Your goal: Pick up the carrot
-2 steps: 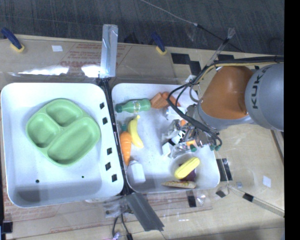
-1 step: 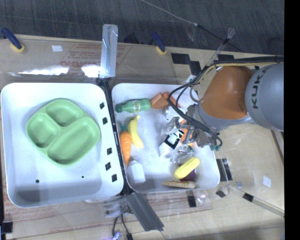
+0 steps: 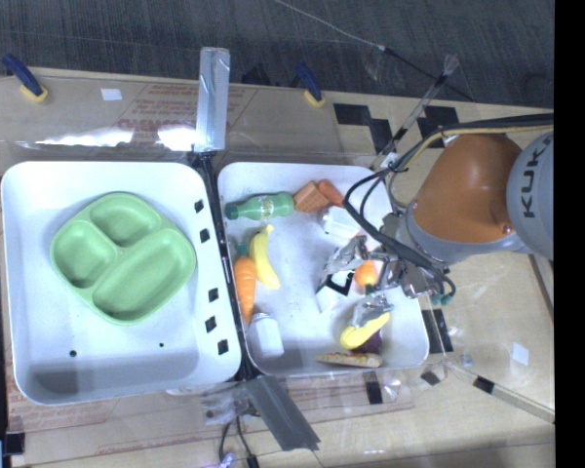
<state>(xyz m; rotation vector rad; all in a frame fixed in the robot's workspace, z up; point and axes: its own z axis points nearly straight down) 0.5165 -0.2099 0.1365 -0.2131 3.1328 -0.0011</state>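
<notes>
While the gripper (image 3: 368, 279) is hanging low over the right bin (image 3: 302, 354), cables and its own body are masking the fingers, so I cannot tell their state. Off to its left the tapered, smooth orange carrot (image 3: 245, 286) is lying by the bin wall, touching a curved yellow banana (image 3: 263, 255).

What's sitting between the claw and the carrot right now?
In the camera view, the banana lies just right of the carrot, then bare white floor of the right bin runs toward the claw among the clutter.
</notes>
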